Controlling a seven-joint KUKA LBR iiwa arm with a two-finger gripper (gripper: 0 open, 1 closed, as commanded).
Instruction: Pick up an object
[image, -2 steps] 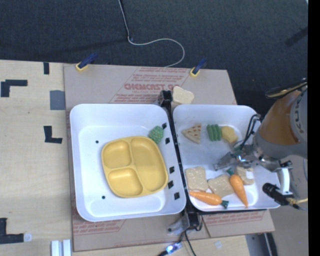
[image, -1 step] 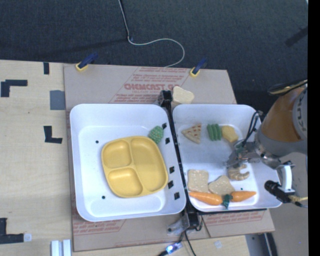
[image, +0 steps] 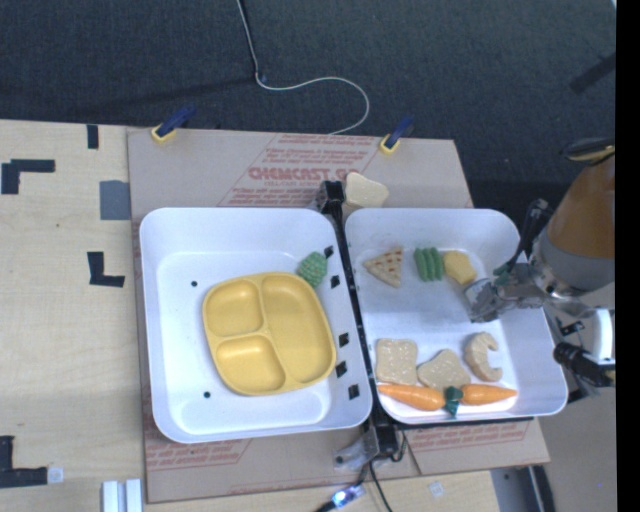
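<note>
The right bin (image: 400, 318) holds toy food: a tan wedge (image: 385, 266), green beans (image: 428, 262), a yellow piece (image: 459, 267), two toast slices (image: 396, 358) (image: 443, 370), a beige curved piece (image: 484, 355) and two carrots (image: 410, 396) (image: 487, 395). My gripper (image: 483, 300) hangs low over the right side of this bin, just above the curved piece and right of the yellow piece. Nothing shows between its tips.
The left bin (image: 165, 300) holds a yellow divided plate (image: 267, 331) and a green broccoli piece (image: 313, 267) by its right wall. A cream-coloured piece (image: 364, 189) lies on the cardboard behind the bins. The orange-banded arm (image: 585, 225) stands over the right bin's right edge.
</note>
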